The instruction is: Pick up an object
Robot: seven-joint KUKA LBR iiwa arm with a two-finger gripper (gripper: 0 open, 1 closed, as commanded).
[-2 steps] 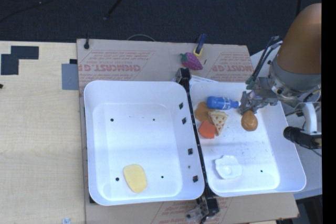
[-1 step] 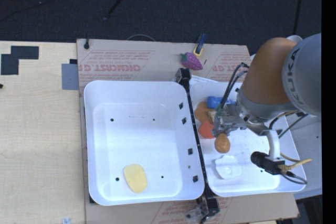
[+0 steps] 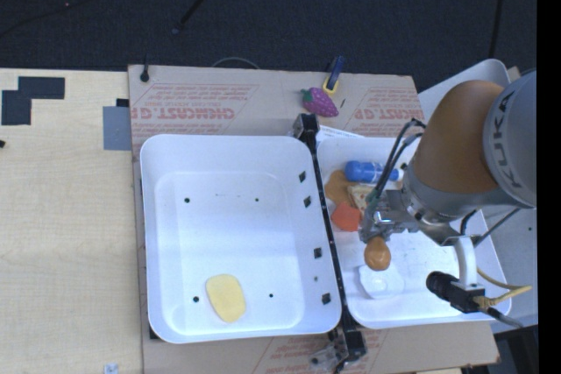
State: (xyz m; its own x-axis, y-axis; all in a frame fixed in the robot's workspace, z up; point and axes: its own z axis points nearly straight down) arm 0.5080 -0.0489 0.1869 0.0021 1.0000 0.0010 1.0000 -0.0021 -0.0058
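While the left bin (image 3: 175, 188) carries a yellow piece (image 3: 226, 297) near its front, the right bin (image 3: 412, 311) has orange items (image 3: 344, 199), a blue object (image 3: 361, 172) and a white lump (image 3: 375, 282). Its gripper (image 3: 379, 234) seems shut around a brown egg-like object (image 3: 378, 255), though poorly seen.

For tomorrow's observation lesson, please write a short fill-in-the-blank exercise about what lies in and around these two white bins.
1. The yellow piece lies alone in the ____ bin of this view.
2. The blue object lies in the ____ bin of this view.
3. The purple toy lies on the ____, outside both bins.
4. Above the gripper, the arm wears a band coloured ____.

Missing words: left; right; cardboard; orange
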